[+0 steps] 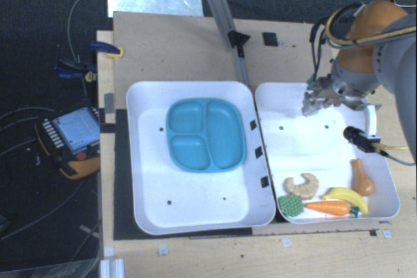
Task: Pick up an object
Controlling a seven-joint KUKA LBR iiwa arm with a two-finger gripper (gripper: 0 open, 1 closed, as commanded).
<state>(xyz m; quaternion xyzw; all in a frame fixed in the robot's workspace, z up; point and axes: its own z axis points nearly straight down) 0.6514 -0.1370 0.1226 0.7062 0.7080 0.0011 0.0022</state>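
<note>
Hovering over the upper part of the right bin (pixel 326 140), the gripper (pixel 317 101) sits at the end of the grey arm with its orange band (pixel 371 29), in the upper right of the frame; how it is set cannot be told from this angle, and nothing shows in its grasp. Every candidate for picking lies well apart from it, crowded into the lower right corner of that bin: a tan croissant-like piece (pixel 301 185), a green bumpy piece (pixel 290 206) just below it, an orange carrot (pixel 328 208), a yellow banana (pixel 345 197) touching the carrot, and a brown drumstick-shaped piece (pixel 362 178) near the right wall. My worry is that a descent from the present spot would close on bare bin floor; and if the arm travels to the cluster, the items lie so tight against each other and the bin wall that a finger could land on a neighbour or the rim and shove things aside. The left bin (pixel 150 159) holds a blue divided plate (pixel 206 134). Both bins rest on a tan board (pixel 176 42) over dark carpet, with cables, a blue clamp (pixel 73 67) and a handheld pendant (pixel 70 140) at the left of the frame
</note>
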